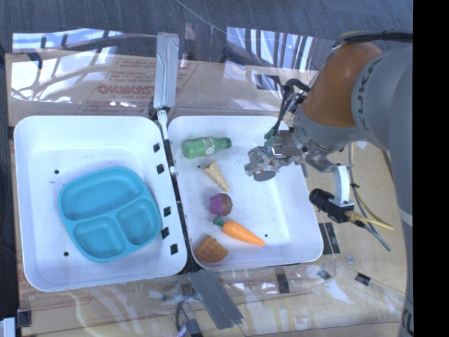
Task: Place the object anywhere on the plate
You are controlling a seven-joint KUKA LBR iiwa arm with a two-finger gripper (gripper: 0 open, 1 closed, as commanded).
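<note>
A blue plate (106, 212) with three compartments lies in the left bin (42, 139). The right bin (295, 216) holds a green bottle (205, 147), a pale cone (217, 175), a purple round toy (220, 203), an orange carrot (240, 233) and a brown waffle-like piece (210, 249). My gripper (261, 165) hangs over the right bin's upper right part, to the right of the bottle and cone. Nothing shows between its tips.
A metal divider strip (166, 76) runs between the bins toward the back. Cables and a black connector (330, 203) hang beside the right bin's right wall. Cardboard and reflective film lie behind both bins.
</note>
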